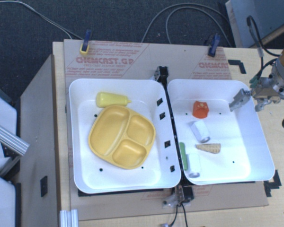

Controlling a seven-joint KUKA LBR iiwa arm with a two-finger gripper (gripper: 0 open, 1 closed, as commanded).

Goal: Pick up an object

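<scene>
The right bin (255,141) holds a small orange-red cup-like piece (200,109), a white cylinder (200,131), a tan wedge (208,148), a green stick (182,156) and a white block (193,165). In the left bin (80,141) lie a yellow divided plate (122,136) and a yellow squeeze-bottle shape (111,99). My gripper (250,102) hangs over the right bin's far right corner. Its two grey fingers are spread apart, open, with nothing between them. It is well to the right of the orange-red piece.
A black clamp strip (164,122) runs between the two bins. Blue clips (86,41) hold a cardboard sheet at the bench's back edge. Cables (180,13) loop behind the bench on the dark floor.
</scene>
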